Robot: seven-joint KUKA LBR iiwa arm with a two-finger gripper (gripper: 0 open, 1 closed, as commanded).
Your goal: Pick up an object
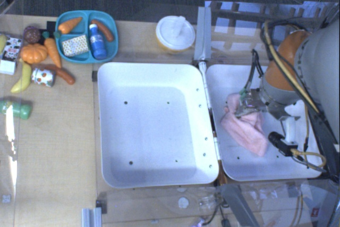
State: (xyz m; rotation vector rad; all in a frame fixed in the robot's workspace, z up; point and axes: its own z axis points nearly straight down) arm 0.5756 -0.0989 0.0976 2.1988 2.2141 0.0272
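While the gripper (245,106) sits low in the right bin (255,167), note that the pink cloth (245,127) lies just beneath and beside it, bunched toward the bin's left half. Your fingers meet the cloth's upper edge, but I cannot tell if they are spread or closed. For a sound pick, you should take a raised fold, not the flat hem, and lift straight up. Beyond, the left bin (151,167) and toy food tray (86,35) need no attention.

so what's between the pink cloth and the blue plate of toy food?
In the camera view, the left white bin fills most of that stretch, with nothing showing inside it. The pink cloth lies in the right bin; the blue plate sits on the bench.
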